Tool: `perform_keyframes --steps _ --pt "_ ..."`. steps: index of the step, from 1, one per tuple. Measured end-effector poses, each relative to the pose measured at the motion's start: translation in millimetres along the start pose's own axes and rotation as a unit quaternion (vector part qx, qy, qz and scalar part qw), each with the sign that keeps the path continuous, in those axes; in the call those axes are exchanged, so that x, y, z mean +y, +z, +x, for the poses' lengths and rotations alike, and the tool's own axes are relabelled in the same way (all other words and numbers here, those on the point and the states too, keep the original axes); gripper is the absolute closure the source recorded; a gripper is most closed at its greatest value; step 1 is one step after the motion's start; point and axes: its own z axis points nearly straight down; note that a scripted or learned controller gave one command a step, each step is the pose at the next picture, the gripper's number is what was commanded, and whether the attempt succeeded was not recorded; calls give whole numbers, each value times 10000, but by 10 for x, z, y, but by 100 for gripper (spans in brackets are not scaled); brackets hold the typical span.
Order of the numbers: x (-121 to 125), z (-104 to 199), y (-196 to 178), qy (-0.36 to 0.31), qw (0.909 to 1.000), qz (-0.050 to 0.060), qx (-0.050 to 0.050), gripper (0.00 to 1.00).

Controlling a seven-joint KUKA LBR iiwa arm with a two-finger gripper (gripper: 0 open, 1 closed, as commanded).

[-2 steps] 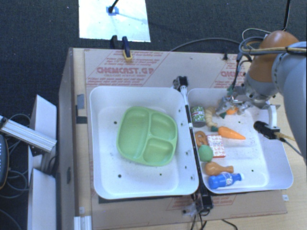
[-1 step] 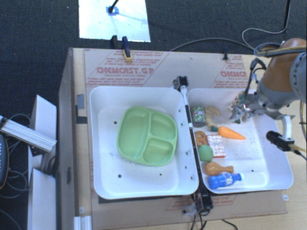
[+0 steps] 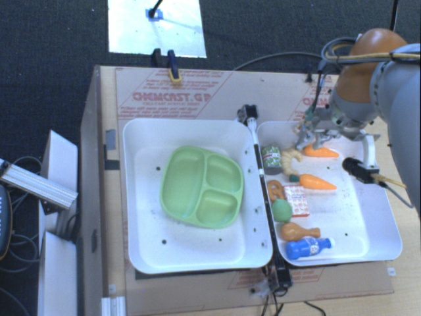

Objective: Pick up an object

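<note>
The right bin point(image 3: 378, 232) holds several small toy foods. My gripper point(image 3: 308, 139) hangs low over its far end, just above a small orange carrot point(image 3: 321, 153) and a pale yellow piece point(image 3: 291, 155). Nothing is visibly lifted. A second, larger carrot point(image 3: 316, 182) lies just in front. A dark can point(image 3: 271, 158) lies by the divider. Closer to the front are a pretzel point(image 3: 274, 189), a red-and-white packet point(image 3: 297, 200), a green ball point(image 3: 281, 209), a brown drumstick point(image 3: 299, 231) and a blue bottle point(image 3: 308, 247).
The left bin point(image 3: 148, 242) holds a green divided plate point(image 3: 202, 186). A black clamp rail point(image 3: 260, 176) runs between the bins. The grey arm point(image 3: 395, 91) comes in over the right bin's far right corner, with a black fitting point(image 3: 358, 170) below it.
</note>
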Motion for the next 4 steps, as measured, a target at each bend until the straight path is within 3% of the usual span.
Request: perform_keyframes --steps 1,2,3,4 --pt "-481 616 -552 -6 10000 -42 -4 100" --pt "-631 215 -386 11 10000 -29 -10 100" --pt "-1053 -83 -778 14 10000 -30 -7 100" --pt "-1053 -79 -776 10 10000 -30 -4 0"
